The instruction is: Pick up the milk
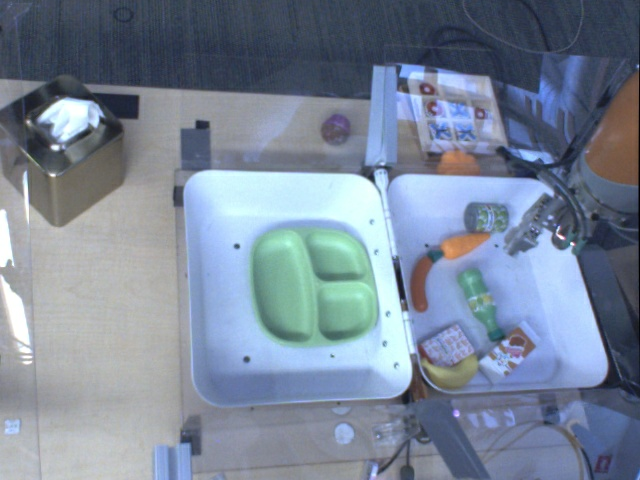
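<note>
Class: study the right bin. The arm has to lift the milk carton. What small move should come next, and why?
Probably shift the pincer toward the near right corner. It sits beside the can, while the milk carton lies apart from it, past the green bottle, next to the banana.

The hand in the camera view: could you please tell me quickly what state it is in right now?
Hand: open or closed cannot be told; it is over the right bin near the can, with nothing seen in it.
</note>
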`<action>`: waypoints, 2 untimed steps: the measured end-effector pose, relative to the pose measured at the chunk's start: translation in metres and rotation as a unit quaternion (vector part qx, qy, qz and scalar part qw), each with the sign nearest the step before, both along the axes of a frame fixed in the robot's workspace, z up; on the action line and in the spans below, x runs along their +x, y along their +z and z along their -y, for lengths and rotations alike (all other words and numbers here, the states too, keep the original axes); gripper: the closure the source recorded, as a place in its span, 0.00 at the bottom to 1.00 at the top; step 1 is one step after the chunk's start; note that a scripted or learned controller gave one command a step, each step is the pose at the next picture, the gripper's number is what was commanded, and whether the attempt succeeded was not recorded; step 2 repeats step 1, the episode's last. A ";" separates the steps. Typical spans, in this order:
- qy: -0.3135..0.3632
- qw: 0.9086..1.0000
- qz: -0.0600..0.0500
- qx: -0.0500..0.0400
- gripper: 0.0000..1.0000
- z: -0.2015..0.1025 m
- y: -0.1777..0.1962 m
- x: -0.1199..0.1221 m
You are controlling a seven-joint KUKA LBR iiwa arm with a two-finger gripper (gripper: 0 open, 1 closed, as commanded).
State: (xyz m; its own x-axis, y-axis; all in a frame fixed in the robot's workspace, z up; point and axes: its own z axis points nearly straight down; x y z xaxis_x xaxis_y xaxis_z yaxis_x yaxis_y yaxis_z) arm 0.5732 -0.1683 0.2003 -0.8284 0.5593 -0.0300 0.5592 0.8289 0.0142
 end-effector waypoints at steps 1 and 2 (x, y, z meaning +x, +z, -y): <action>0.001 1.000 0.006 -0.001 1.00 -0.001 0.012 0.003; 0.001 1.000 0.006 -0.001 1.00 -0.001 0.012 0.003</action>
